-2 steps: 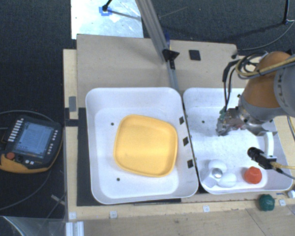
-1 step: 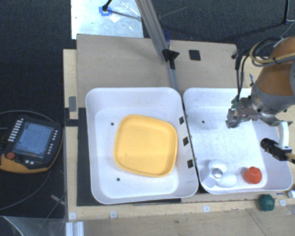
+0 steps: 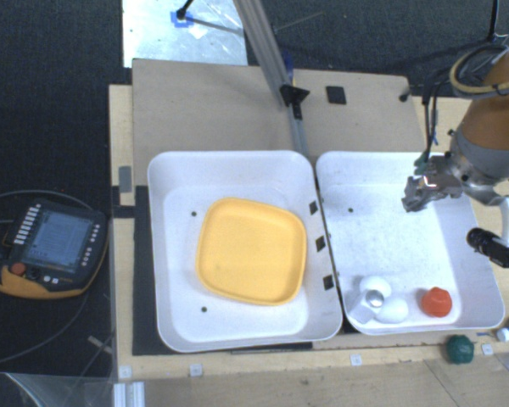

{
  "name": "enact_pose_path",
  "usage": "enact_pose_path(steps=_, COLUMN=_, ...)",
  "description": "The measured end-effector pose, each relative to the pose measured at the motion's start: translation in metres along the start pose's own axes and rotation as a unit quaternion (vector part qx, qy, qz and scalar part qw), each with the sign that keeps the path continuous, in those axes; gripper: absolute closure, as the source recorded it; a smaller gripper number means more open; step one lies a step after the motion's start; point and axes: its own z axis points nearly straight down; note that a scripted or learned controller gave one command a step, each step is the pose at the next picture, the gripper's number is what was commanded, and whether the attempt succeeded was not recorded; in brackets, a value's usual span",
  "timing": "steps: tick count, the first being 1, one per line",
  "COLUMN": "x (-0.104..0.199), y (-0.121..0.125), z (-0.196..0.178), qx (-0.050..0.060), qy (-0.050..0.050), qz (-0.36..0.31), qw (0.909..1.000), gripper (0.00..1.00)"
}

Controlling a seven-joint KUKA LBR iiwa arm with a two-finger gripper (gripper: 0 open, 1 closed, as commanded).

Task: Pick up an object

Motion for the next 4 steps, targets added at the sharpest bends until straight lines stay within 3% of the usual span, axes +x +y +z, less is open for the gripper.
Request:
enact_pose_path(steps=1, x=0.000, y=0.001, z=-0.034, qx=0.000, qy=0.000, qz=0.000, qw=1.0000, gripper=1.00)
enact_pose_path(steps=3, x=0.104, y=0.045, z=-0.027, qx=0.002, qy=0.001, qz=-0.002, qw=1.0000, gripper=1.00)
enact_pose_path(steps=4, x=0.148, y=0.052, z=-0.025, qx=0.002, qy=0.001, qz=-0.002, qw=1.0000, gripper=1.00)
